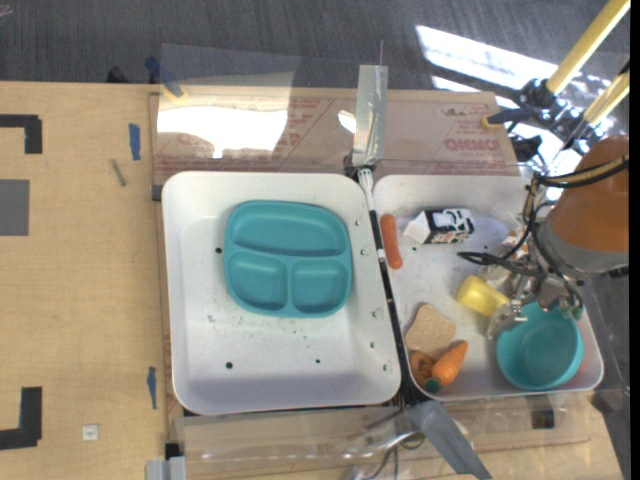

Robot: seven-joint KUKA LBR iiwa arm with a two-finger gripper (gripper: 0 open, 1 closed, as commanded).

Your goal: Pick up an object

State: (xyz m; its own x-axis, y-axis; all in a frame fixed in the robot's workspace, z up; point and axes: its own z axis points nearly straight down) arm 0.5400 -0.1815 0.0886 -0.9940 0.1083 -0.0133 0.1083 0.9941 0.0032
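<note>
In the right bin lie an orange sausage, a black-and-white carton, a yellow cup on its side, a slice of toast, a carrot and a teal bowl. My gripper hangs low over this bin's right half, between the yellow cup and the teal bowl's rim. It sits just right of the cup and may be touching it. Cables and the wrist hide its tip.
The left bin holds a teal divided plate. The arm's orange band stands over the right bin's right edge. A clear plastic sheet and a metal bracket lie behind the bins.
</note>
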